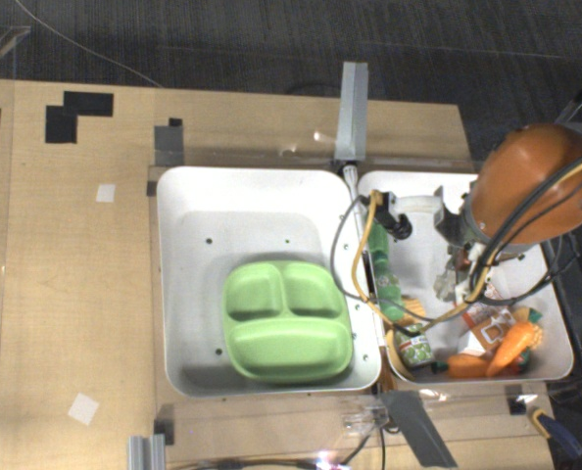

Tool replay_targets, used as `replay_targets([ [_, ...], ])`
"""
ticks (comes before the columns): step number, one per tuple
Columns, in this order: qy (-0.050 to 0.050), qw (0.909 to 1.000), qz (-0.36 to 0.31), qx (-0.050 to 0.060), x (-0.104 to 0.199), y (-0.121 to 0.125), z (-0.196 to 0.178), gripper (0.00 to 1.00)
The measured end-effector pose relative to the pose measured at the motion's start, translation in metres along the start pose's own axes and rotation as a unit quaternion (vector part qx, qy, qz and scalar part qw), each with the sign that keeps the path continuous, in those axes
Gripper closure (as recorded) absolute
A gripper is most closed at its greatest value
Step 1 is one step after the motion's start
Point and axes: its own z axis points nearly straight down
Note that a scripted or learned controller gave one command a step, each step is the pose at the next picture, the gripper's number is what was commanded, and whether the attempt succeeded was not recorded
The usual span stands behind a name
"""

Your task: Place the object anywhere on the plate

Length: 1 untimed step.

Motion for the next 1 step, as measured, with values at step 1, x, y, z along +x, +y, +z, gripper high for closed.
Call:
replay_targets([
  [1,0.002,0.9983,0.058,0.0,-0.0288,-0.0283,-0.0737,1.0],
])
